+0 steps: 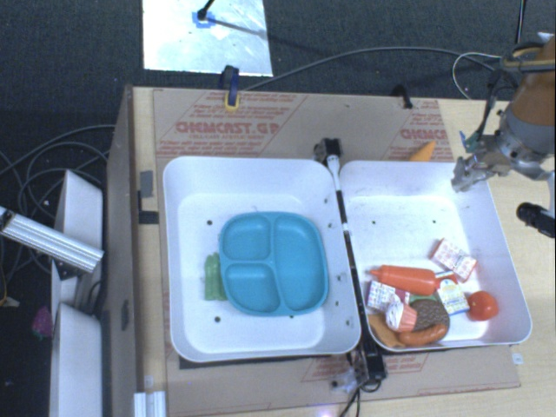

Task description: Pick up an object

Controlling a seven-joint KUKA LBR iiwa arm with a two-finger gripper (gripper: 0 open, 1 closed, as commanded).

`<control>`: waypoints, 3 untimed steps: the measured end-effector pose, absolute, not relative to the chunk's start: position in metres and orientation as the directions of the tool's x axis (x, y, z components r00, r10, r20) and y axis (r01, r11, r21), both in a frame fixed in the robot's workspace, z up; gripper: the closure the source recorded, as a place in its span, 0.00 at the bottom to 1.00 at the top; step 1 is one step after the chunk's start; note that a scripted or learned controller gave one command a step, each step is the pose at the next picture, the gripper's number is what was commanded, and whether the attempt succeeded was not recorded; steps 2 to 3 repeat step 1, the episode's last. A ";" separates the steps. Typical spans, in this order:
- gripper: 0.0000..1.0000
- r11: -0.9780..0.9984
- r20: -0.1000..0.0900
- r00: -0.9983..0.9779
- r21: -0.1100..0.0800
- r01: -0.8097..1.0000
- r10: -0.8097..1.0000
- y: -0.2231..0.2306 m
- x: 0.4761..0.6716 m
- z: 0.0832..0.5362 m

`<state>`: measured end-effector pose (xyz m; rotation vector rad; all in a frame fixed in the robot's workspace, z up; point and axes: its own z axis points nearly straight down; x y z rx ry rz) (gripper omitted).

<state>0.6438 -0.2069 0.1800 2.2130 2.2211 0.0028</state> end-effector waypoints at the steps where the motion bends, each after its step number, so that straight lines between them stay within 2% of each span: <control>1: 1.00 0.003 -0.001 -0.003 0.002 1.000 1.000 -0.191 0.631 0.148; 3: 1.00 0.003 -0.001 -0.003 0.002 1.000 1.000 -0.191 0.631 0.148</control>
